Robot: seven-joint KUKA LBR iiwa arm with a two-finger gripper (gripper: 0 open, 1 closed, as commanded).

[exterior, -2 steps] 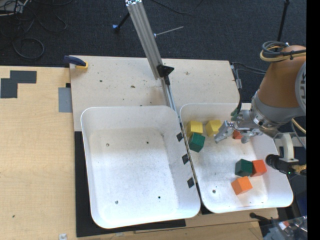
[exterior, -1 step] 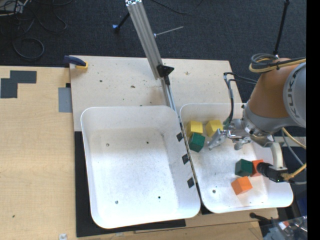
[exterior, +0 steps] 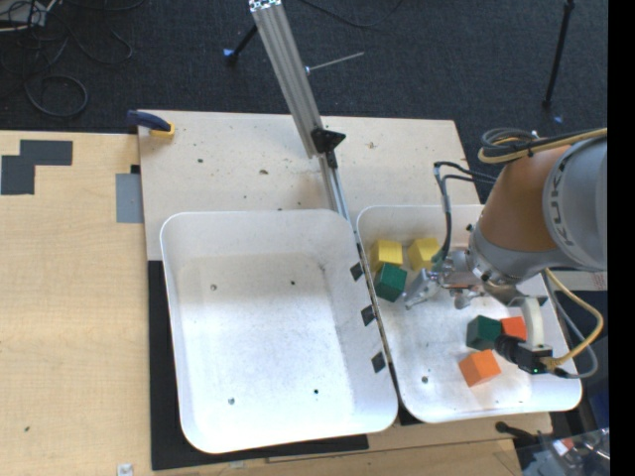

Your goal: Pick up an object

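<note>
The arm (exterior: 541, 211) enters from the right and hangs over the right bin (exterior: 437, 405), its grey and orange body covering the bin's upper right corner and much of its far rim. The gripper (exterior: 429, 288) sits low at the end of the wrist, reaching toward the left part of that bin. It reads as a small tangle of metal parts. The fingers merge with the wrist hardware and the bin floor, so whether the jaws are apart or together cannot be told. No object is seen between them.

Objects in the right bin:
- A yellow block (exterior: 388, 254) lies near the bin's left wall.
- A second yellow block (exterior: 424, 252) lies just beside it, next to the gripper; its right side is partly masked by the wrist.
- A green block (exterior: 391, 282) rests against the lower edge of the first yellow block, just left of the gripper.
- A dark green block (exterior: 485, 331) lies lower right, touching a small red-orange piece (exterior: 513, 326) whose shape is hard to make out among cables.
- An orange block (exterior: 480, 367) lies apart, near the front rim.

The left bin (exterior: 198, 236) adjoins it. A slanted aluminium post (exterior: 290, 77) rises behind the two bins.
</note>
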